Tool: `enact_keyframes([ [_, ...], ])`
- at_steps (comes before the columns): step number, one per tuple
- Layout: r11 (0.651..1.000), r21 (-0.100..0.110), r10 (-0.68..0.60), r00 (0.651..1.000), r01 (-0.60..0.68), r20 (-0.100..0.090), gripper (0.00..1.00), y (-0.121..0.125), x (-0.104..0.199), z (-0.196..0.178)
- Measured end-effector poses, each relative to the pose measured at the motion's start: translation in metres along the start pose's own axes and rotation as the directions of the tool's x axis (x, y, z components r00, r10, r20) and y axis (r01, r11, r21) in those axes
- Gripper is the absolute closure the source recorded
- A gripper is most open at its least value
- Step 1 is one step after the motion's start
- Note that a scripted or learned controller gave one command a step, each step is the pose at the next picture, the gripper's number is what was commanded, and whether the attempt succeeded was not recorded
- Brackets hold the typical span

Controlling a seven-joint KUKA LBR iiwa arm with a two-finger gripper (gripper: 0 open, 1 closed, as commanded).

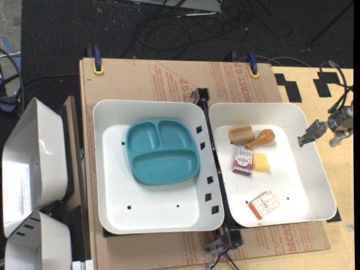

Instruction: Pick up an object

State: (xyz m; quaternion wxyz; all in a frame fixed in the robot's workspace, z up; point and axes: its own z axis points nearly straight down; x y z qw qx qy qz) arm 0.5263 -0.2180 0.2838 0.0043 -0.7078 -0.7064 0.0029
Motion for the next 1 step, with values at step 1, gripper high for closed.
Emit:
enact_keyframes([
  [1,1.0,-0.01,-0.004,1.0,0.004,0.003,0.0,0.0021,0.0008,-0.0057],
])
